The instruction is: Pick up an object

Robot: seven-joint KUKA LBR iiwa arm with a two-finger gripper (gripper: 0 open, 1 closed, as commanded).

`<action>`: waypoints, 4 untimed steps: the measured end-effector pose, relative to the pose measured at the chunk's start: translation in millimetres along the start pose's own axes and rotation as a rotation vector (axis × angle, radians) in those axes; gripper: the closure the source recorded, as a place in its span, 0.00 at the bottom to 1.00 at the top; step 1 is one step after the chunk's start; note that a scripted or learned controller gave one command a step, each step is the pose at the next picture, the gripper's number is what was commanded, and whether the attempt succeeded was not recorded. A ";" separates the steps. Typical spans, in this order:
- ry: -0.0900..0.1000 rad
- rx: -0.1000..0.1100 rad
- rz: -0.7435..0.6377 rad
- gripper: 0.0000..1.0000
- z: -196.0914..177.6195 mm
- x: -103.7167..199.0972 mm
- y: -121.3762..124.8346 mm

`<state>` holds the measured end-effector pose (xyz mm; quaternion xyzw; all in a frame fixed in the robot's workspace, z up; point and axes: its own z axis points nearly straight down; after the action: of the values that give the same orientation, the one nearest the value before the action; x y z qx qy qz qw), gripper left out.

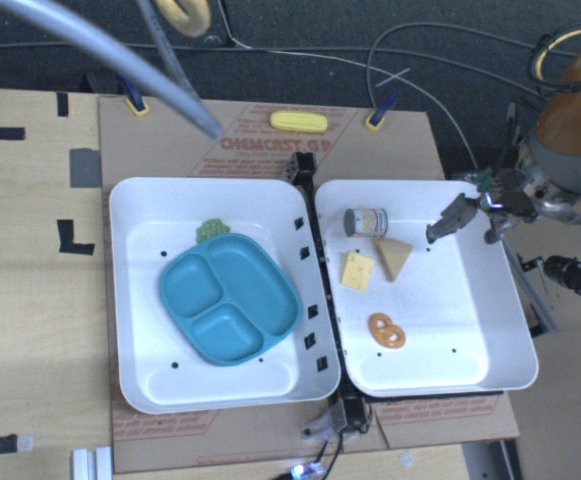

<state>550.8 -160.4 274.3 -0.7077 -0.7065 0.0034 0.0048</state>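
right bin (500,368) front half open; pretzel (386,331) only obstacle

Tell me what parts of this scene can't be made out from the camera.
- Small green leafy item, camera view: partly hidden behind the blue three-compartment plastic tray.
- Small grey-lidded jar lying on its side: label too small to read.
- Grey and orange arm's gripper: blurred, and the arm is cut off by the right edge.

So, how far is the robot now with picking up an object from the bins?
Nothing looks done yet: the small can, two cheese pieces and pretzel all lie in the right bin, and the blue tray lies in the left bin. In hand: the gripper, open and holding nothing, is at the right bin's upper right edge. Left: descend, grasp, lift.
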 end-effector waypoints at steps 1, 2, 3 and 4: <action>-0.002 -0.010 -0.003 0.00 -5.5 0.3 1.8; -0.001 -0.005 -0.003 0.00 56.7 7.5 3.9; -0.001 -0.003 -0.002 0.00 121.6 11.0 2.8; -0.001 -0.005 -0.003 0.00 172.2 21.2 0.1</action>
<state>548.9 -138.9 102.1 -0.7068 -0.7074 0.0022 0.0028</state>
